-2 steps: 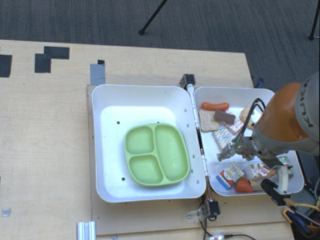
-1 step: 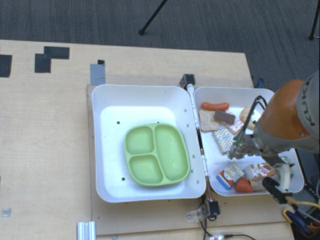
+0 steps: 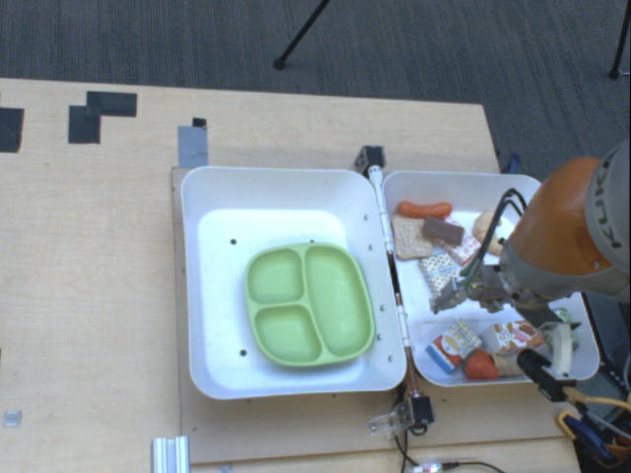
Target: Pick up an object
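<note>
The end effector [image 3: 455,297] hangs low over the right white bin [image 3: 523,183], its state unclear; no clutter looks lifted, so grasping remains.

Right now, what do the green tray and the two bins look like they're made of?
Green tray: likely moulded plastic, smooth with a soft sheen and rounded divider walls. Left bin and right bin: probably thin plastic too, glossy white with rounded corners, though painted metal can't be ruled out.
</note>
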Tool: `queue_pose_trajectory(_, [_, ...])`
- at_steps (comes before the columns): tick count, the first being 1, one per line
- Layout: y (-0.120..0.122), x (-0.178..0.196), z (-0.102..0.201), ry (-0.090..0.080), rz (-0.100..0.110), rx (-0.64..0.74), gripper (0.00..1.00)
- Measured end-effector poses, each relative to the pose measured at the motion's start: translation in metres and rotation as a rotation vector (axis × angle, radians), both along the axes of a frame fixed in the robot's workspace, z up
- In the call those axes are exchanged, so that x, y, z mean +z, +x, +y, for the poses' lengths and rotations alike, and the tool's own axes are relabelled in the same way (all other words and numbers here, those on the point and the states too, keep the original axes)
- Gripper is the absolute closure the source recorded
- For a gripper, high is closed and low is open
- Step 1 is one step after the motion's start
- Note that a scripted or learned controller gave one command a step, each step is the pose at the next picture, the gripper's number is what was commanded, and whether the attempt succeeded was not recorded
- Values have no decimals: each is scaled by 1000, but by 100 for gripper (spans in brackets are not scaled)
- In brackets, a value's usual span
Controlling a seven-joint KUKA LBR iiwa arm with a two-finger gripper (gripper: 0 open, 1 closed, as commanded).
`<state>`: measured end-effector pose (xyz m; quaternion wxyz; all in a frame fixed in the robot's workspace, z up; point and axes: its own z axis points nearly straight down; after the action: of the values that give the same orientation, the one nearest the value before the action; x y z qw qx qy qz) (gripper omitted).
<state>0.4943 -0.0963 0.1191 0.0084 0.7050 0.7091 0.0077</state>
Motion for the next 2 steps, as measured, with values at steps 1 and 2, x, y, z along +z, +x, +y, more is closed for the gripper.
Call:
queue_pose_trajectory(1, [-6,-32,0,0,16,-5,0])
queue_pose_trajectory(2, [-3,-21,0,0,10,-4,100])
